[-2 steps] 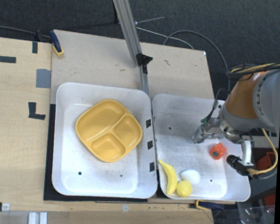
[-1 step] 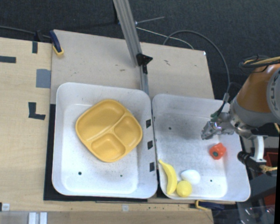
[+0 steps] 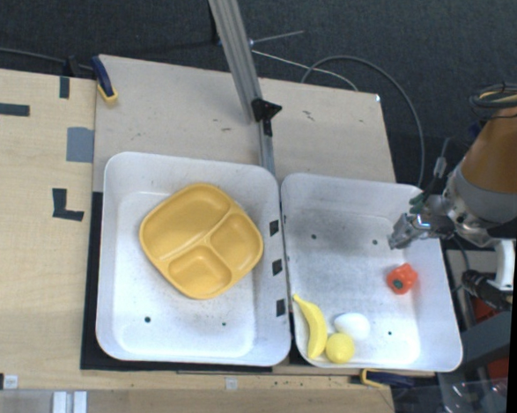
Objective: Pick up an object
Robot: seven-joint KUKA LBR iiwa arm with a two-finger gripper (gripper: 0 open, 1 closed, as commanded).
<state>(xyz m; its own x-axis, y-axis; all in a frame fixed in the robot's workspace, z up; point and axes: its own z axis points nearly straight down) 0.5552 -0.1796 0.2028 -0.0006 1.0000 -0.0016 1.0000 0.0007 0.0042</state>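
In the right bin [image 3: 347, 207] lie a small red-orange object with a green top [image 3: 402, 279], a yellow banana [image 3: 312, 326], a white egg-shaped object [image 3: 352, 323] and a small yellow ball-like fruit [image 3: 340, 347]. My gripper [image 3: 404, 232] hangs over the bin's right side, a little above and up-screen of the red object, apart from it. I see nothing held between its fingers. The arm comes in from the right edge.
The left bin [image 3: 120, 236] holds a yellow divided plate [image 3: 201, 240]. A metal pole [image 3: 238, 50] slants in from the top to the gap between the bins. Cables loop over the bench behind the right bin.
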